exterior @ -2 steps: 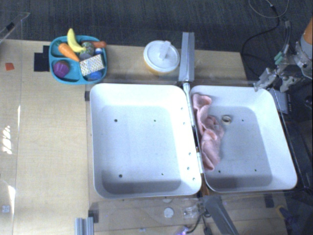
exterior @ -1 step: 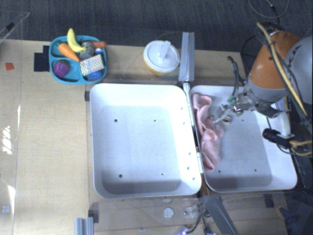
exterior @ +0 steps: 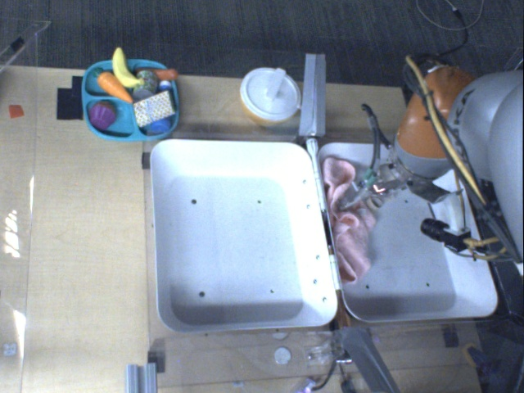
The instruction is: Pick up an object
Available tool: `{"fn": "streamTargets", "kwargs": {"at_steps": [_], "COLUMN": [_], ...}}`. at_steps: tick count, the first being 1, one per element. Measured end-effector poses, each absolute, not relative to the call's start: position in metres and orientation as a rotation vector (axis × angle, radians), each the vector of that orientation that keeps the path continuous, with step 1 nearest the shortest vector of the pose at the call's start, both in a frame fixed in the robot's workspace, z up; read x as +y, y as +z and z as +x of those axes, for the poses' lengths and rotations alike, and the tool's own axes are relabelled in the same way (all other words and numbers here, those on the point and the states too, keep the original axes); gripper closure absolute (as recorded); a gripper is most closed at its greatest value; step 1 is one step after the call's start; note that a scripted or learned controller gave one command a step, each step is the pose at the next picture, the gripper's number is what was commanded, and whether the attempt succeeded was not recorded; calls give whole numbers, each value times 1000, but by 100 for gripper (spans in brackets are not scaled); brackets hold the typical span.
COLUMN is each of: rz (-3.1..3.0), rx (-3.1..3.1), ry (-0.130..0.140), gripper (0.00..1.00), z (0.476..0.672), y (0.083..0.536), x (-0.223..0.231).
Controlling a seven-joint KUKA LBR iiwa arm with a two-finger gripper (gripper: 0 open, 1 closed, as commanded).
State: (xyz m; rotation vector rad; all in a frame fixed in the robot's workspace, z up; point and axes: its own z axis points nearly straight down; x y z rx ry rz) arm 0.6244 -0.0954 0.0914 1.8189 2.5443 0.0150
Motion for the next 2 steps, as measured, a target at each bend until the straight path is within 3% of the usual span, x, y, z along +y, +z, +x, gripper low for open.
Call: {"fn": "streamTargets", "kwargs": {"at_steps": [1, 2], "rz": [1815, 1571], "rx": [2542, 2713], "ry": [21, 4], "gripper": [100, 100], "z": [627, 670], "y": [104, 186], "x": [-94, -73]}}
